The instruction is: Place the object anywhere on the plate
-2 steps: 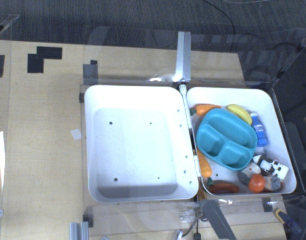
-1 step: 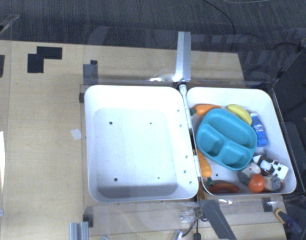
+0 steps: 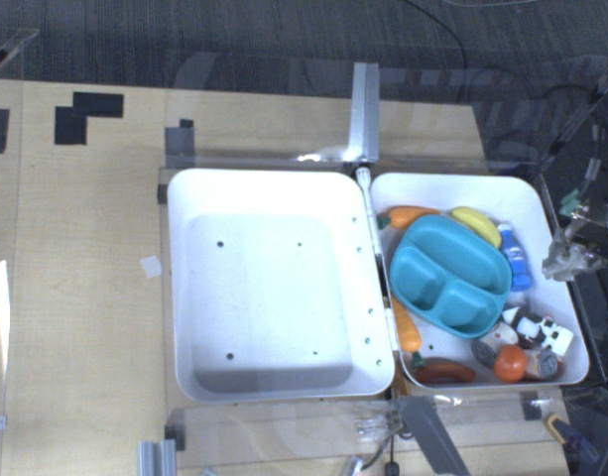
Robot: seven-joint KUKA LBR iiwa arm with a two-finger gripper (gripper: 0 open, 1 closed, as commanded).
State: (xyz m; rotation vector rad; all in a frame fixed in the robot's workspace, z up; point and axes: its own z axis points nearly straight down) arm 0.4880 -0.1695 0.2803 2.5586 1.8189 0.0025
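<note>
A blue divided plate (image 3: 452,273) lies tilted in the right bin (image 3: 542,206), resting on other items. Around it are a yellow banana (image 3: 477,224), an orange carrot (image 3: 411,215), a blue-white bottle (image 3: 514,258), another orange piece (image 3: 408,329), a dark red sausage-like item (image 3: 444,371), a red tomato (image 3: 510,364) and small black-white pieces (image 3: 542,331). The gripper (image 3: 573,254) hangs at the right bin's right rim, beside the plate and apart from it. Its tip is too small and dim to read.
The left bin (image 3: 274,276) sits beside the right one, with a metal post (image 3: 364,107) behind the seam between them. Tan bench surface stretches to the left. Cables and dark arm parts crowd the right edge.
</note>
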